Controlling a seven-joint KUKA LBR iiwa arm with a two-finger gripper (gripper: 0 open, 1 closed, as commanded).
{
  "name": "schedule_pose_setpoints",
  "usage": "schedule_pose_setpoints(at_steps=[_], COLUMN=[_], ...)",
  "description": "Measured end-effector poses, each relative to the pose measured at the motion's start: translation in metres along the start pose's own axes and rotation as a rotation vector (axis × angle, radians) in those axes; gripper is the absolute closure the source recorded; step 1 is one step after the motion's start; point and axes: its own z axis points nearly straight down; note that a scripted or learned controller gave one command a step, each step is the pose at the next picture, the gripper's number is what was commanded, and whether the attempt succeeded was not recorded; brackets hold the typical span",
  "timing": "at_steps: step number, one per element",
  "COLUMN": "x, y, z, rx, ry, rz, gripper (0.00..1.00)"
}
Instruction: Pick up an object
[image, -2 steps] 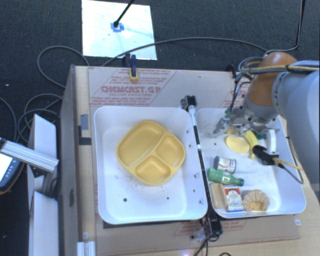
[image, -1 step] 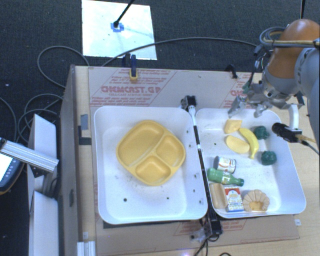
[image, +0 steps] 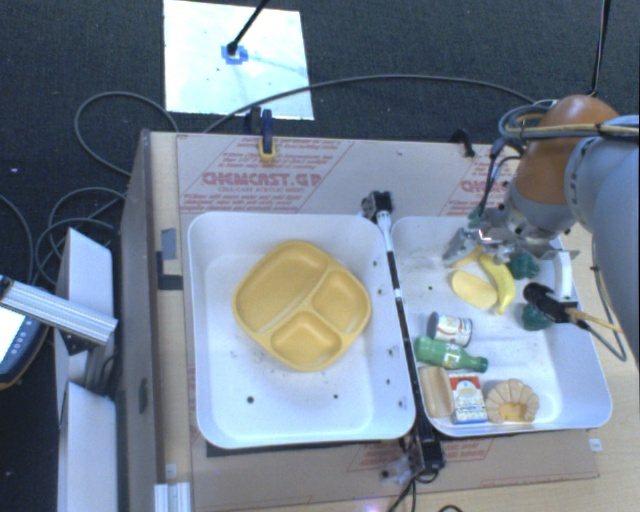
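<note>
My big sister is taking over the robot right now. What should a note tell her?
Gripper: down in the right bin, at its far end, just above the banana and yellow lemon. Nothing seen between its fingers.
Also in that bin: green bottle, small can, carton.
Left bin: yellow divided plate.
Done: nothing picked up yet.
Left: grasp one object and lift it.

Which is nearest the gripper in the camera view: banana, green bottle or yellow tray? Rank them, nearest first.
From the gripper:
1. Banana, right bin, just below it.
2. Green bottle, right bin, farther toward the front.
3. Yellow tray, left bin, farthest.
</note>
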Motion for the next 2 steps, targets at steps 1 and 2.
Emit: schedule_pose_setpoints(at_steps=[1,2], x=[0.000,-0.022], y=[-0.001,-0.034], z=[-0.008,-0.099], rx=[0.003,0.008], ry=[0.000,0.000], rz=[-0.001,0.003], gripper=[1.00,1.00])
